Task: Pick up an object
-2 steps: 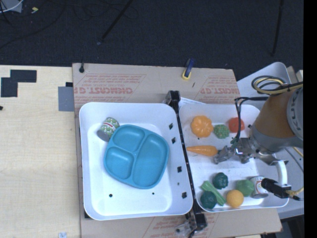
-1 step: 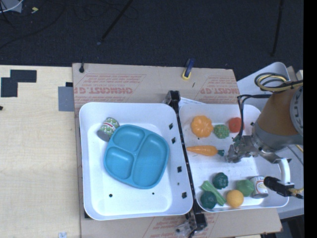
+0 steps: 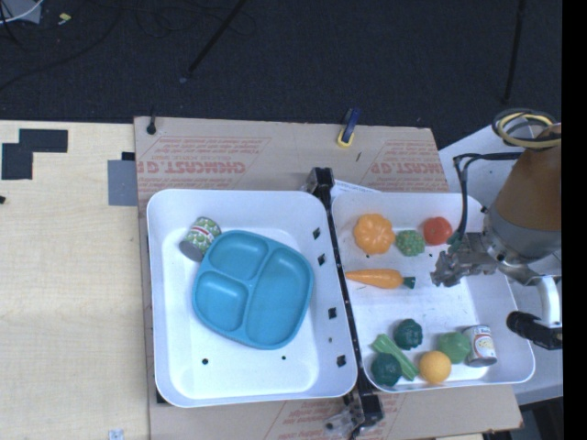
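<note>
The left bin (image 3: 174, 337) holds a blue divided plate (image 3: 253, 288) with a small can (image 3: 200, 237) touching its ten o'clock edge. The right bin (image 3: 514, 360) holds a small pumpkin (image 3: 373, 233), broccoli (image 3: 409, 242), a tomato (image 3: 437, 230) and a carrot (image 3: 374, 279), with green vegetables (image 3: 396, 351), a lemon (image 3: 435, 367) and a second can (image 3: 480, 345) along its six o'clock side. The gripper (image 3: 449, 269) hangs at the bin's three o'clock side, just beside the tomato and apart from the carrot.

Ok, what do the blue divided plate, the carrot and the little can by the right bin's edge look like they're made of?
Blue divided plate: probably moulded plastic, one even colour with a dull sheen and rounded compartment ridges.
Carrot: likely toy plastic, flat uniform orange, smooth surface, a dark green tip.
Can: pale end and red printed side suggest metal or plastic with a label; too small to tell which.
</note>
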Tool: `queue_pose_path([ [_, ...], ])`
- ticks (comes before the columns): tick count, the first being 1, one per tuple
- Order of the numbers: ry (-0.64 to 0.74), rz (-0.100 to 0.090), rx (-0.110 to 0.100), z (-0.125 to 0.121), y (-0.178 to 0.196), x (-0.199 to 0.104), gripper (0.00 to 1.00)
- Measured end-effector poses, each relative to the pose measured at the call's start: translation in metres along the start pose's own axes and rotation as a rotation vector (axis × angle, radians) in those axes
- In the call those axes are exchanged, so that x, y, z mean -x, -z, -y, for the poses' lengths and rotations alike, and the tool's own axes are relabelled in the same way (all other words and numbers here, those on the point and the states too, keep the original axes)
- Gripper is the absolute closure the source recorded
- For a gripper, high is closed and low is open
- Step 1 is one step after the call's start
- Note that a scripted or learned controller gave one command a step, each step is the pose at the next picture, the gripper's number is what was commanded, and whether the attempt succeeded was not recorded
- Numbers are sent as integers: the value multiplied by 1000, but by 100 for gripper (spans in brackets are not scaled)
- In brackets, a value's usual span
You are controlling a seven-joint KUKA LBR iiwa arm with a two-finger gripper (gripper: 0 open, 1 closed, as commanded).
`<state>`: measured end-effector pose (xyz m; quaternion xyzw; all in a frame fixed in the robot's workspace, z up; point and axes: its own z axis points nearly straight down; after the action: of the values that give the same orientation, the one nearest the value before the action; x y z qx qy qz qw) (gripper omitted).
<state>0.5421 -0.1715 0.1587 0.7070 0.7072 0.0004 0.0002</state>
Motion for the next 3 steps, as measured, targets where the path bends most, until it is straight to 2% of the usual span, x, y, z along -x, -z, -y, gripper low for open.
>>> queue_pose_path([
  [1,-2,1,1,6,58,8,100],
  [2,-1,0,-1,6,69,9,100],
  [3,2,-2,-5,8,59,-41,100],
])
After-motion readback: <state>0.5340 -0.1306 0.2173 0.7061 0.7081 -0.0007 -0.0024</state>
